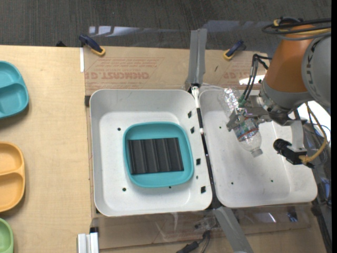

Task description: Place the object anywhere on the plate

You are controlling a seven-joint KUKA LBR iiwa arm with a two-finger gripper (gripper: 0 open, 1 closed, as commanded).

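A grey robot arm (300,62) with an orange band is reaching in over the right-hand white bin (274,188), and its gripper (239,119) is sitting at the upper left part of that bin, with its fingers closing on a crumpled clear plastic bottle (243,124) that is tilting down toward the bin's middle. The teal plate (158,179), square with a dark ribbed centre, is lying in the middle of the left-hand white bin (105,194), well apart from the bottle. Teal (11,94), orange (10,175) and green (4,237) dishes are resting along the bench's left edge.
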